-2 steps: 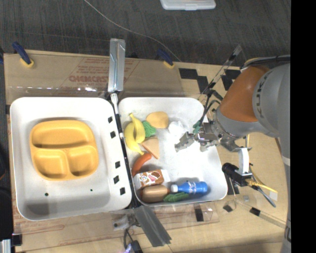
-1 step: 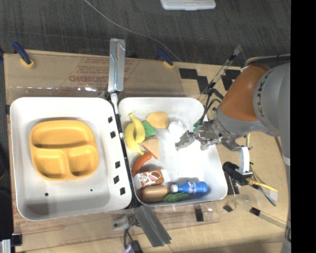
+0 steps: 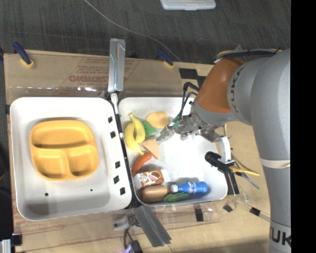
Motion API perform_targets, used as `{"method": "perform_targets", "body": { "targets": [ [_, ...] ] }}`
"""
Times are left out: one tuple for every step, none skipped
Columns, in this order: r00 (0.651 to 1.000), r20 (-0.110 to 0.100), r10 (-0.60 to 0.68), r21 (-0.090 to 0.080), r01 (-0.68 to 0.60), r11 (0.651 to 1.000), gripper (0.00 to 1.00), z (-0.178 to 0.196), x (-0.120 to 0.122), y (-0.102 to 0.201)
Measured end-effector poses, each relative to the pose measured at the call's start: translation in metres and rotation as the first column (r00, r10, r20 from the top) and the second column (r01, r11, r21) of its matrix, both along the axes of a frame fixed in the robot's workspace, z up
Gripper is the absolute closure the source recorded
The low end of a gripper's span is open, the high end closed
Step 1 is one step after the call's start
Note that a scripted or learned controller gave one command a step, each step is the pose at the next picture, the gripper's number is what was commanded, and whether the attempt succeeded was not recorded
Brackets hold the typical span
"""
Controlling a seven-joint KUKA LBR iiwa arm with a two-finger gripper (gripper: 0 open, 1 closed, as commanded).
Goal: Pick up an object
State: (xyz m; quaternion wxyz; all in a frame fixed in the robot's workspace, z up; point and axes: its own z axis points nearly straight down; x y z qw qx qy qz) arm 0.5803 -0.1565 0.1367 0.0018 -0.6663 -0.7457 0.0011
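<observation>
Down in the right bin [image 3: 217,190] sits the end effector [image 3: 167,132], reaching in from the right under the grey arm [image 3: 256,89] and its orange band [image 3: 217,89]. Its metal fingers point left toward the pile of food, but whether they are apart or together cannot be made out from here, and nothing can be seen between them.

Nearest the camera, along the front wall of that bin, a blue bottle with a white cap [image 3: 190,188] lies on its side, a green piece [image 3: 175,196] just below it and a brown bun-shaped item [image 3: 154,193] to its left. Just behind those sits a small brown packet [image 3: 150,178], then a red-orange pepper [image 3: 142,161] curving up along the divider. Further back, an orange wedge [image 3: 151,147] lies just beside the fingertips, a yellow banana [image 3: 134,133] to its left, a green item [image 3: 149,131] tucked against it, and a tan round piece [image 3: 157,119] at the rear of the pile.

Over in the left bin [image 3: 19,148], a yellow divided tray [image 3: 64,148] rests alone in the middle.

Beyond both bins, a cardboard sheet [image 3: 64,69] is held by blue clamps [image 3: 23,54], and a white lid-like object [image 3: 187,4] lies at the far edge.
</observation>
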Motion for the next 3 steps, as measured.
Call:
{"method": "perform_targets", "body": {
  "targets": [
    [0.992, 0.001, 0.127, 0.0, -0.127, 0.992, 0.0, -0.019, 0.046, 0.036],
    [0.968, 0.01, 0.251, -0.008, -0.251, 0.968, 0.0, -0.04, 0.045, 0.055],
    [1.0, -0.005, 0.004, 0.001, -0.004, 1.0, 0.0, -0.02, 0.021, 0.052]
  ]
}}
